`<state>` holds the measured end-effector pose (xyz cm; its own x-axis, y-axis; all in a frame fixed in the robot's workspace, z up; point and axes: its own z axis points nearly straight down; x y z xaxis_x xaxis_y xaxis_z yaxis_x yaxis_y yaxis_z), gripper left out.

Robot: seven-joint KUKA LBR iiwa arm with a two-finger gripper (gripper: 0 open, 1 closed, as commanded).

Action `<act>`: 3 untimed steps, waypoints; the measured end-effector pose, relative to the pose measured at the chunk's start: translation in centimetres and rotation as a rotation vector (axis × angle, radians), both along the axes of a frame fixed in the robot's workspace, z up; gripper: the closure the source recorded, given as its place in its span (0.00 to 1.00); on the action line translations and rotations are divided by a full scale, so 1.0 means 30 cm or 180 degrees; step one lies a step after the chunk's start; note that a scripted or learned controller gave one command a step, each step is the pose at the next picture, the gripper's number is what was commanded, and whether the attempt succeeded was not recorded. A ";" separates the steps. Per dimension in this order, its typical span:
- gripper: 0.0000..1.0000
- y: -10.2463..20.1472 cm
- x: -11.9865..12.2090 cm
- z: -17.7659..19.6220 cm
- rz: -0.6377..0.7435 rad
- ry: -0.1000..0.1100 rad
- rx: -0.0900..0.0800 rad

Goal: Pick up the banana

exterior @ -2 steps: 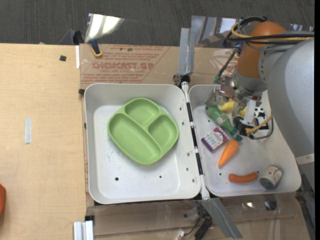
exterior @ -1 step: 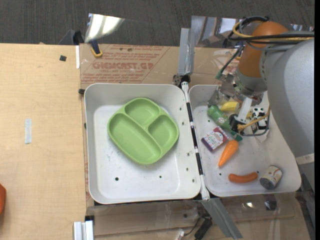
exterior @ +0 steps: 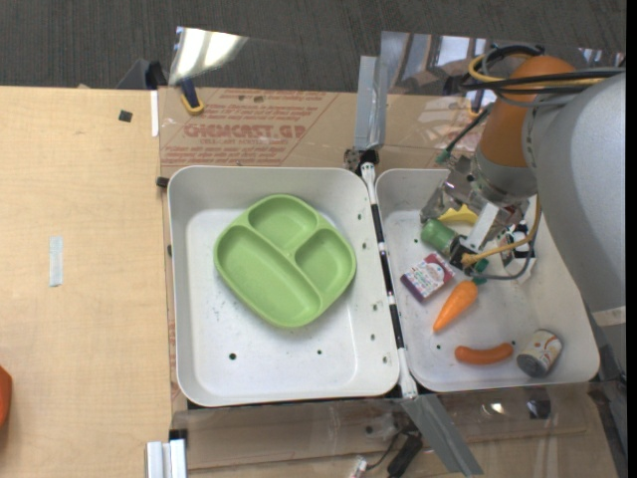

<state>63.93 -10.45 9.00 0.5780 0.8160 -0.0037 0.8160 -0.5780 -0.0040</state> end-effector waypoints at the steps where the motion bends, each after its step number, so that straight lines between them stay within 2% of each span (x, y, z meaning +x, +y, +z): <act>1: 0.00 -0.004 -0.087 0.000 -0.0518 0.0001 0.0001; 2: 0.00 0.037 -0.099 -0.001 -0.1086 0.0001 -0.0004; 3: 0.00 0.030 -0.198 0.000 -0.1789 0.0002 -0.0006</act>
